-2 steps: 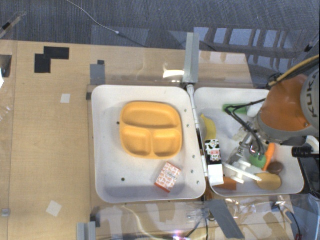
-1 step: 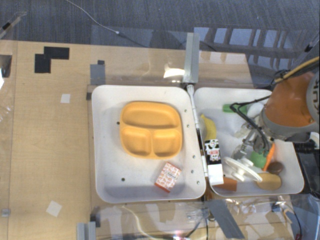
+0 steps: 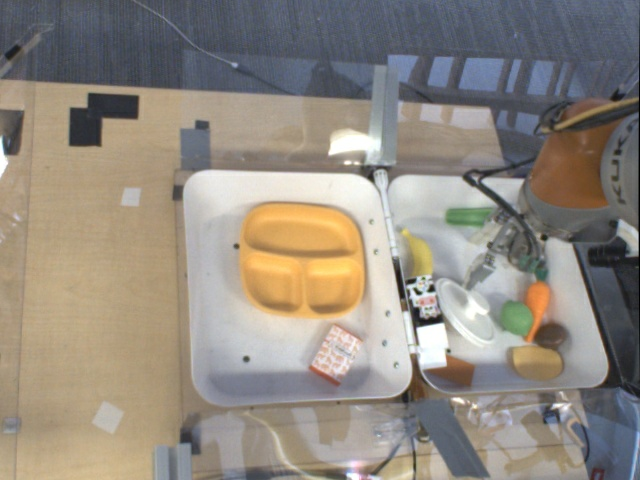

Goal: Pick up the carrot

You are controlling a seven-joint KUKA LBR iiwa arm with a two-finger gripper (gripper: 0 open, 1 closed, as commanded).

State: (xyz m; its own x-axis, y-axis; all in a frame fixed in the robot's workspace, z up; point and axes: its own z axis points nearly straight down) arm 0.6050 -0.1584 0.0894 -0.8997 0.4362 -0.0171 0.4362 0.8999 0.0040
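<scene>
Carrot (image 3: 538,302) in the right bin (image 3: 598,363), just right of a green fruit (image 3: 516,317) — long axis running near-far, slightly tilted. Gripper (image 3: 497,258) just left and farther back, fingers parted, holding nothing — carrot lying near-right of them.

Even, bright overhead light, colours read true. Both white bins (image 3: 200,298) near clipping, little surface detail on them. Soft short shadows only: under the yellow tray (image 3: 300,258), beside the small box (image 3: 335,354), under the arm (image 3: 580,168). Glare patch on the counter (image 3: 90,268) just above the bin divider, faint sheen streaks along the clear sheet at left and bottom. Gripper (image 3: 505,248) area slightly soft, fine detail smeared. Mild compression noise; edges look straight.
</scene>
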